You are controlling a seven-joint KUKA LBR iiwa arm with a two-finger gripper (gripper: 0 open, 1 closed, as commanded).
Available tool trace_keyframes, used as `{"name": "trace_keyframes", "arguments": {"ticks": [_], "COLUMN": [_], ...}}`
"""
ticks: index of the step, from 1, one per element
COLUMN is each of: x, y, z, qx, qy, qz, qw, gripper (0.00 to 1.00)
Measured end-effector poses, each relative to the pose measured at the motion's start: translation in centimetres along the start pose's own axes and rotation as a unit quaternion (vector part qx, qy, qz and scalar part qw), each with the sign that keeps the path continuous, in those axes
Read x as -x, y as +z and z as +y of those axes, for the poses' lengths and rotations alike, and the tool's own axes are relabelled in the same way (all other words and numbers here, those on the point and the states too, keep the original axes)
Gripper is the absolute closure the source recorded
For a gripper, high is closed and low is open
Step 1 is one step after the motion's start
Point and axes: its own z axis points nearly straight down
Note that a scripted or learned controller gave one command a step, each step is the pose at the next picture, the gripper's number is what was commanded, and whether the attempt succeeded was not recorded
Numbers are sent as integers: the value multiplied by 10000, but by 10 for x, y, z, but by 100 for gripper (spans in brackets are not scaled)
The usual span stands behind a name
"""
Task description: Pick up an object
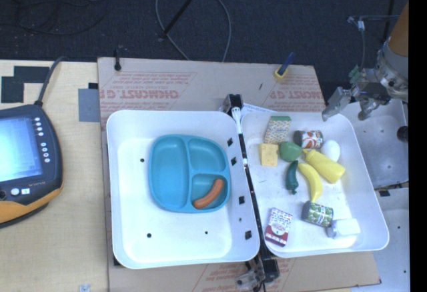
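Note:
My gripper [350,107] hangs open above the far right corner of the right bin [371,199], with nothing between its fingers. Below it in that bin lie a small can [308,139], a white egg [331,149], a yellow bottle-like piece [324,165], a banana [311,181], a green pepper [289,151], a dark green vegetable [292,177], a yellow cheese block [269,155], a patterned box [277,129], a green can [319,213], a white block [347,226] and a red-and-white carton [279,227]. All of them lie apart from the gripper.
The left bin [127,177] holds a blue divided plate [177,174] with a sausage [209,194] in its near right compartment. A tablet-like pendant [23,161] sits at the far left. Cables run across the dark floor behind the bench.

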Motion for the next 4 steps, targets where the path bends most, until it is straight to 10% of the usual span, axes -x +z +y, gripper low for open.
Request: {"name": "trace_keyframes", "arguments": {"ticks": [1, 2, 3, 4], "x": [-10, -77, -47, -47], "y": [126, 193, 189, 178], "z": [-58, -31, -67, -66], "qx": [-66, -8, -6, -5], "qy": [1, -21, 0, 21], "qz": [22, 9, 4, 18], "qw": [10000, 10000, 10000, 10000], "gripper": [0, 0, 0, 100]}}
